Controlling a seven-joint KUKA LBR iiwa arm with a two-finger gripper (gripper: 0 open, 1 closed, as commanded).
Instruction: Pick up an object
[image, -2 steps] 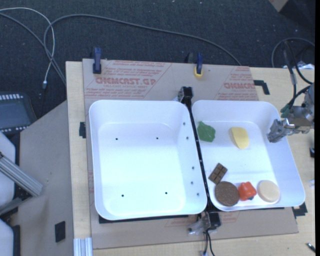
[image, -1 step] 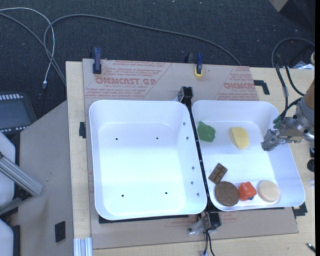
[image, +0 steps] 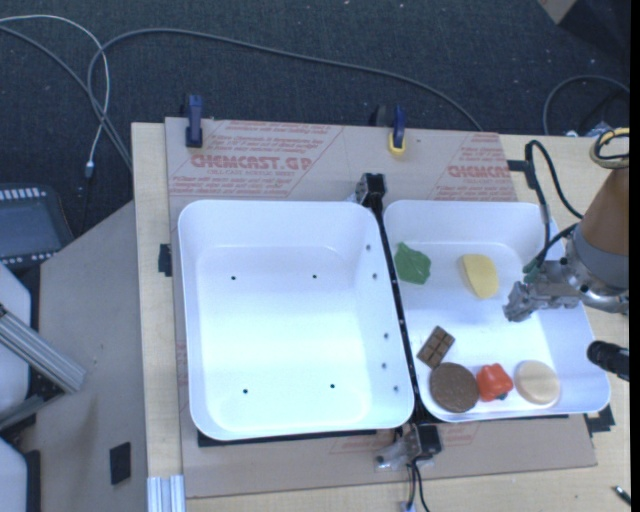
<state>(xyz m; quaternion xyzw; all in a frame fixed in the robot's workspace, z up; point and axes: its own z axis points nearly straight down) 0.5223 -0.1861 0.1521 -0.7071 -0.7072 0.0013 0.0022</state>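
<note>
The right bin (image: 500, 212) holds several small objects. A green lump (image: 412, 264) lies near its left wall and a yellow piece (image: 480, 275) sits in the middle. Along the front are a brown chocolate-like bar (image: 435, 346), a round brown disc (image: 454, 387), a red-orange piece (image: 493, 381) and a pale round cookie (image: 537, 383). My gripper (image: 524, 300) hangs over the right part of this bin, right of the yellow piece and above the cookie. I see nothing between its fingers.
The left bin (image: 290, 225) stands beside the right one, their walls meeting at a black clamp (image: 372, 187). Blue clamps (image: 193, 108) hold the printed board at the back. Cables run across the dark floor behind the bench.
</note>
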